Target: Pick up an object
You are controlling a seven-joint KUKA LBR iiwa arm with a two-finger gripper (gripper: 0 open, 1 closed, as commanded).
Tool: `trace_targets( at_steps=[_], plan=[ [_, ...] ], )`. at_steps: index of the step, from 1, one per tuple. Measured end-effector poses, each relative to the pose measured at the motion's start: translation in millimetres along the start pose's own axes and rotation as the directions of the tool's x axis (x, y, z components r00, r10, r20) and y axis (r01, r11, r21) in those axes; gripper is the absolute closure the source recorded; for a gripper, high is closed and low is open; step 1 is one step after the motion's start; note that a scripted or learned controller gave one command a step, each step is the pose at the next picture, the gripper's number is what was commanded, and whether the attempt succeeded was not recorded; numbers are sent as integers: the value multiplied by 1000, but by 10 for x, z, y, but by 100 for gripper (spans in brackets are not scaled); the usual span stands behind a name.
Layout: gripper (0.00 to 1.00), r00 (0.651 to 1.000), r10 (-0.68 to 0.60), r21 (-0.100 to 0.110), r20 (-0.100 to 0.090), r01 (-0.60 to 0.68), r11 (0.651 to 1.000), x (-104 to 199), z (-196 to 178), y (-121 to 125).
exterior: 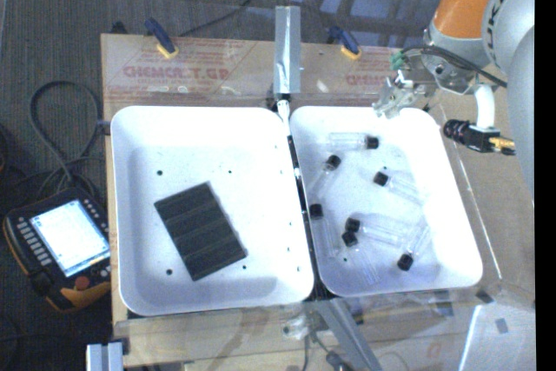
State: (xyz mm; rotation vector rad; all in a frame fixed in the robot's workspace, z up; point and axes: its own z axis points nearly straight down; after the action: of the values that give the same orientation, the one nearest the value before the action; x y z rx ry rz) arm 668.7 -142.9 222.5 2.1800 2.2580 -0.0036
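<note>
Grey floor lies around a brown wooden bench (217, 69) with two shallow white bins. In the right bin (452, 213) lie small clear plastic tubes with black caps (380, 178), pointing every way; one (354, 139) lies left-to-right, cap to the right. The silver gripper (395, 96) hangs above that bin's far rim, and I cannot tell how it is set. See-through tubes could slip or roll. A flat black ribbed slab (200, 230) sits in the left bin (130, 187).
</note>
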Motion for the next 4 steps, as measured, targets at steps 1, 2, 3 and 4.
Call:
trace_targets(
  at_steps=[1, 2, 3, 4],
  plan=[
    [0, 1000, 1, 1, 0, -1, 1000, -2, 3, -2],
    [0, 998, -64, -1, -1, 64, 998, -199, 1289, -267],
    [100, 998, -64, 1, 0, 64, 998, -197, 1205, -269],
    [0, 998, -64, 1, 0, 64, 998, -197, 1205, -270]
  ],
)
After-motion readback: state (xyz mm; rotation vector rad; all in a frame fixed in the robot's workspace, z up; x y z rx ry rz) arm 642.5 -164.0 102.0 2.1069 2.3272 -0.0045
